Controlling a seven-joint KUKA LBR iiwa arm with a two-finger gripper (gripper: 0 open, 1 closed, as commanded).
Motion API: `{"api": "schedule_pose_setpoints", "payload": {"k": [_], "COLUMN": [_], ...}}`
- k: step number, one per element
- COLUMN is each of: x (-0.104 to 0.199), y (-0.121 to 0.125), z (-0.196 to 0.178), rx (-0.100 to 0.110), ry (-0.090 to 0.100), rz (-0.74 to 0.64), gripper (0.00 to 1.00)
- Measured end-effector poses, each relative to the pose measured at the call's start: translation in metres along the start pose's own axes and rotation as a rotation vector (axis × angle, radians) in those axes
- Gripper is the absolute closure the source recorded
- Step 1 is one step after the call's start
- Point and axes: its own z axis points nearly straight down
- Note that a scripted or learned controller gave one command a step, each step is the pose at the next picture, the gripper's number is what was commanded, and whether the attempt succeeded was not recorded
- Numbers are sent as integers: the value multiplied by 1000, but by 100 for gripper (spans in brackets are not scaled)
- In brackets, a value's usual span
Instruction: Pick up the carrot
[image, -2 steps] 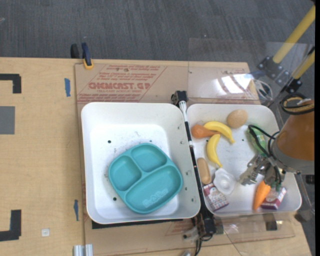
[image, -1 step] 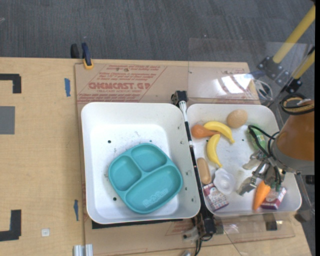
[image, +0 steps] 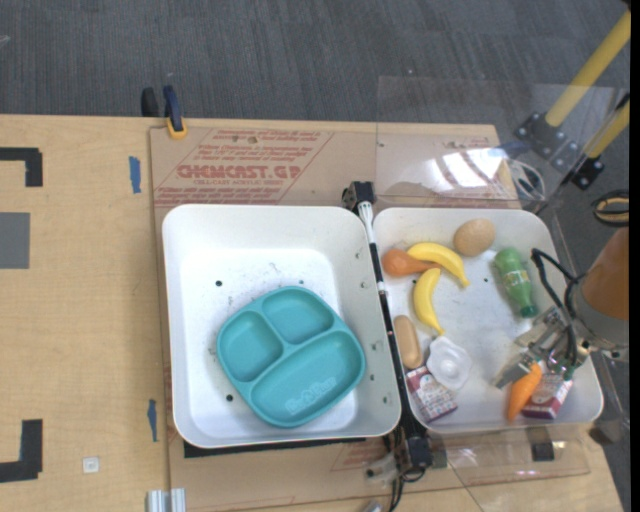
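Note:
The carrot (image: 519, 394), small and orange, lies tilted near the front right corner of the right bin (image: 470, 425). My gripper (image: 538, 358) reaches in from the right and sits right over the carrot's upper end, touching or nearly touching it. The carrot's lower part rests low against the bin floor, beside a small carton (image: 550, 400). The orange band of the arm (image: 610, 285) shows at the right edge.
The right bin also holds two bananas (image: 438, 262), an orange round fruit (image: 398, 263), a tan potato (image: 474, 237), a green bottle (image: 513, 280), a bread roll (image: 407, 340), a clear cup (image: 449, 362) and a red-white carton (image: 432, 396). A teal divided plate (image: 290, 357) lies in the left bin (image: 200, 250).

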Motion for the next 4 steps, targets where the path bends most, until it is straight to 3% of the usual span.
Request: {"api": "schedule_pose_setpoints", "payload": {"k": [1, 2, 3, 4], "x": [30, 26, 26, 9], "y": [31, 34, 34, 10], "z": [-1, -14, -13, 0], "rx": [2, -6, -6, -3], "ry": [1, -22, -20, 1], "rz": [-432, -428, -427, -454], "gripper": [0, 100, 0, 0]}}
